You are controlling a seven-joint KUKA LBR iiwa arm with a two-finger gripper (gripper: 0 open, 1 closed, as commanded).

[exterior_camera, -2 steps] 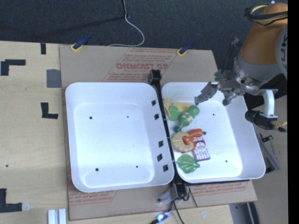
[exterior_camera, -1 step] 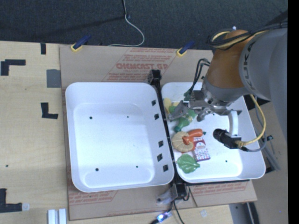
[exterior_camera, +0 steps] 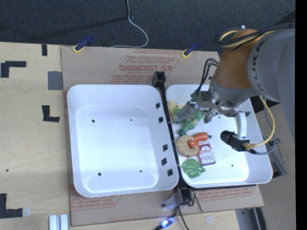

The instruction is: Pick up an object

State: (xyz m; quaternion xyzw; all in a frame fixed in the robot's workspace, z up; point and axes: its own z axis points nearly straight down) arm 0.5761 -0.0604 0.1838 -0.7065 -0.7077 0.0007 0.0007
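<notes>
Gripper: the gripper point(exterior_camera: 195, 110) sits low over the left part of the right bin point(exterior_camera: 259, 172), right above the yellow and green toys; I cannot tell whether it is open, closed, or holding anything, since the wrist hides that part.
Arm: the grey arm point(exterior_camera: 240, 71) with its orange band reaches in from the right and bends down over the bin, probably placed to drop onto the pile.
Nearest things: a yellowish toy point(exterior_camera: 178, 110) and a green toy point(exterior_camera: 188, 126) lie just under and beside the gripper, near the bin's left wall.
Further things: a tan round piece point(exterior_camera: 184, 147) with an orange-red toy point(exterior_camera: 199, 139) on it, a small red-and-white packet point(exterior_camera: 206, 154) touching them, and a green leaf shape point(exterior_camera: 193, 167) nearer the front rim.
Left bin: the left bin point(exterior_camera: 76, 99) stands beside it, the two touching at the divider.
Task stage: judged as reaching for a pick; no object looks lifted.
</notes>
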